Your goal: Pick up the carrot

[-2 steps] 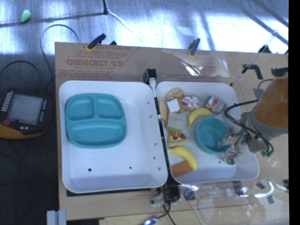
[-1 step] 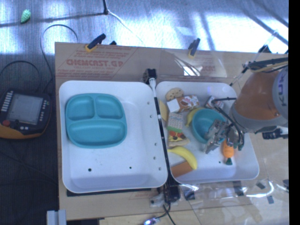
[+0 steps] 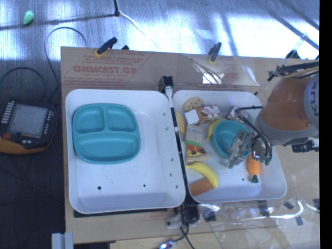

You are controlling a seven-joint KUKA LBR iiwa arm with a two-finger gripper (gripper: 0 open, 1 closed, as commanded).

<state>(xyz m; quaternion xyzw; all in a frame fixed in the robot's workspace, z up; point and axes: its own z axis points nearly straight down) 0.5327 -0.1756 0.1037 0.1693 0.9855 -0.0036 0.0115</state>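
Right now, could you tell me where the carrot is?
The carrot lies in the right bin, near its right wall, just right of the blue bowl and beside the gripper.

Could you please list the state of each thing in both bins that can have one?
Carrot: lying in the right bin, beside the gripper, not lifted.
Gripper: low in the right bin, next to the blue bowl.
Blue bowl: upright, mouth up.
Banana: lying flat, unpeeled.
Blue divided plate: right side up in the left bin.
Cookie: flat near the right bin's far edge.
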